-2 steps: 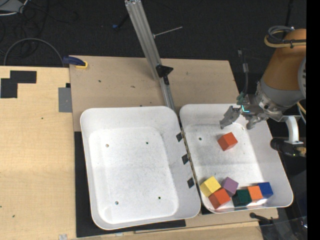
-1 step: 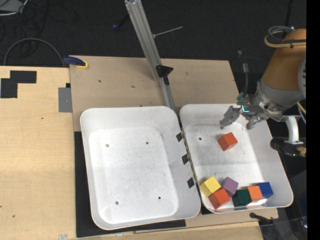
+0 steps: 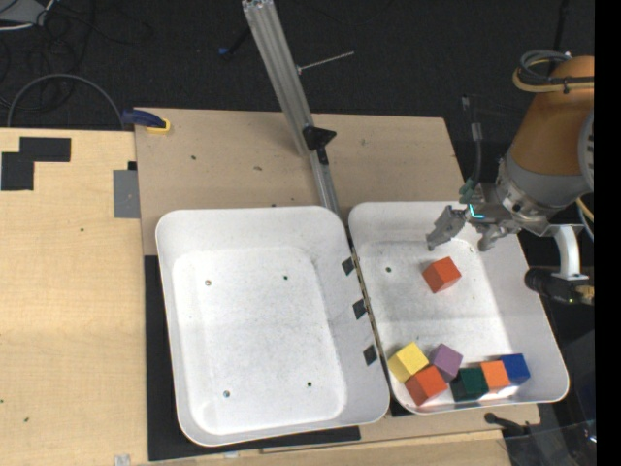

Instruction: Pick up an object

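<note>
Your gripper [image 3: 467, 229] hangs spread wide and holding nothing, just at one o'clock of the lone orange-red cube [image 3: 441, 274] in the right bin [image 3: 543, 352]; descend off-centre and one finger could land on the cube's top or nudge it aside; the cube sits angled, so misaligned fingers may close on its corners and let it slip.

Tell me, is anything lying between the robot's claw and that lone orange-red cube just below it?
Nothing: the camera view shows bare white bin floor between the gripper and the orange-red cube.

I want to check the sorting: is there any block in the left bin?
No, the left bin holds no blocks; the lone orange block and the cluster of blocks all lie in the right bin.
</note>
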Robot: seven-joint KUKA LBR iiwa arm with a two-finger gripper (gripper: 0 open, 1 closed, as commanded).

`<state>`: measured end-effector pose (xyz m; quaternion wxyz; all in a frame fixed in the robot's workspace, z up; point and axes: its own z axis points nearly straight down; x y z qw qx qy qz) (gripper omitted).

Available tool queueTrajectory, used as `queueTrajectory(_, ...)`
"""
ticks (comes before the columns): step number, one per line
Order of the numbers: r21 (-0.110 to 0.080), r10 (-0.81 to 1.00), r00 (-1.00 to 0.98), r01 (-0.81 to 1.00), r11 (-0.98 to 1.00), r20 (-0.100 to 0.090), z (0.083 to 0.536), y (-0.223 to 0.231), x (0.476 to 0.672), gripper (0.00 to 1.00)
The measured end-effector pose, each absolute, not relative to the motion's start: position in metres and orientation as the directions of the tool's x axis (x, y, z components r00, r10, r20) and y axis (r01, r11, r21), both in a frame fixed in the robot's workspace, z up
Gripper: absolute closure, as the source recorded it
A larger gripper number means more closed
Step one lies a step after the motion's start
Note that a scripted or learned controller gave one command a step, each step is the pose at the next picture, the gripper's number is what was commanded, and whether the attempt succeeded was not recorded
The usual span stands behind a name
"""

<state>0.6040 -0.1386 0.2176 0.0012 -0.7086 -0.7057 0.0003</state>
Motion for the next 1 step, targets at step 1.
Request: queueTrajectory(1, -0.002, 1.000, 0.004, 1.000, -0.004, 0.001, 0.2176, -0.1386, 0.6040, 0.00)
